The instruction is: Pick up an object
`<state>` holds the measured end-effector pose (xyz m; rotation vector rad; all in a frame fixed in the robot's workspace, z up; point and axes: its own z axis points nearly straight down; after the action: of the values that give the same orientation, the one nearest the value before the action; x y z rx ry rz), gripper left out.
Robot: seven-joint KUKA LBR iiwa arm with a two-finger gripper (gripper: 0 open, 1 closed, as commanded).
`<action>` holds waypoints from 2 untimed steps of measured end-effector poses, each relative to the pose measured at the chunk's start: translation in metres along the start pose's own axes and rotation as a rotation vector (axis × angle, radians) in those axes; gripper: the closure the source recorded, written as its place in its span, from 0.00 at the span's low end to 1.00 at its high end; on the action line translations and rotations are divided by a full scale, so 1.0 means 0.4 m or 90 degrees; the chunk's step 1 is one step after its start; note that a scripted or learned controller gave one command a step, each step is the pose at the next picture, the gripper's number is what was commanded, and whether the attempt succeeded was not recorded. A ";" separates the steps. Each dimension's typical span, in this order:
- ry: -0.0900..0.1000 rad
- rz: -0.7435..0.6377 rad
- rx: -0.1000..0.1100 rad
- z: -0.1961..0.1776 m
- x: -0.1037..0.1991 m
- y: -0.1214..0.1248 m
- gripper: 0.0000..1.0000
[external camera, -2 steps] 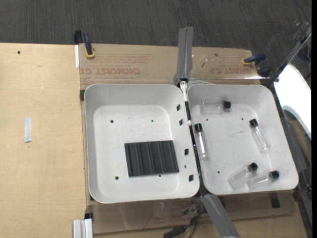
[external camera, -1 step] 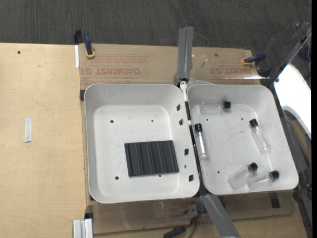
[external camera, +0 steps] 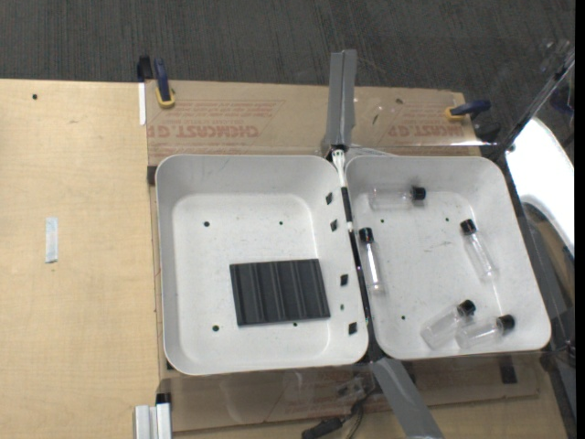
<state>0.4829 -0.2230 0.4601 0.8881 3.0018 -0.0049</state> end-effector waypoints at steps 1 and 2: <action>0.000 0.000 0.000 0.000 0.000 0.000 0.00; -0.002 0.000 0.000 -0.022 -0.005 0.002 1.00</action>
<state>0.4848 -0.2232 0.4691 0.8873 2.9987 -0.0066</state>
